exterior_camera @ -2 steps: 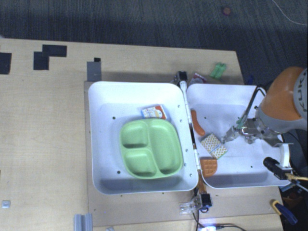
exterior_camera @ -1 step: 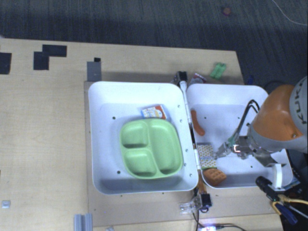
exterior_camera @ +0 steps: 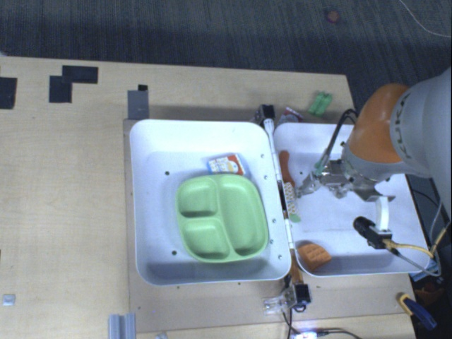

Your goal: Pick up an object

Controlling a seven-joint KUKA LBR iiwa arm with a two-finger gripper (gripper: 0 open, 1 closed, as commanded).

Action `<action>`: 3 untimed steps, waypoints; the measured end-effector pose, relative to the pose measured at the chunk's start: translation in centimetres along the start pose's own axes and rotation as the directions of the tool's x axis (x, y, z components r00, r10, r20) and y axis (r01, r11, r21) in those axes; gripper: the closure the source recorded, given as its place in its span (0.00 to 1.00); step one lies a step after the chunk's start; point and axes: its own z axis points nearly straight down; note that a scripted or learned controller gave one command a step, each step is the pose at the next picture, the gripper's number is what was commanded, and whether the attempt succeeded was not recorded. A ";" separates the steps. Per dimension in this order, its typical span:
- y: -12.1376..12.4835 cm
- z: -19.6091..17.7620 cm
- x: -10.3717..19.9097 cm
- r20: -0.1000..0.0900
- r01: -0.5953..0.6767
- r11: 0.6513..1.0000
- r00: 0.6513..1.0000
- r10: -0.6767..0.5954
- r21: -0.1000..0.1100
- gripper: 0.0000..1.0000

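Reaching in from the right, the arm (exterior_camera: pixel 402 129) is seen over the right bin (exterior_camera: pixel 353 256), its orange band above the wrist; the gripper (exterior_camera: pixel 311 183) is lowered near the bin's left wall, just beside a long reddish-brown object (exterior_camera: pixel 285 167) lying along that wall; whether the jaws are released or clenched cannot be told, and nothing is seen between them. An orange rounded object (exterior_camera: pixel 313 254) is found in the front left corner of the same bin, well apart from the gripper. A green divided tray (exterior_camera: pixel 220 217) is set in the left bin (exterior_camera: pixel 152 210), with a small printed card (exterior_camera: pixel 226 164) just behind it, touching its far edge.
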 end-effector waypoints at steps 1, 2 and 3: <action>4.9 0.0 1.2 0.002 0.000 1.000 1.000 0.000 0.001 0.00; 5.1 -1.1 1.3 0.001 0.004 1.000 1.000 -0.004 -0.003 1.00; 7.0 -2.2 -7.5 0.001 -0.002 1.000 1.000 0.002 0.005 1.00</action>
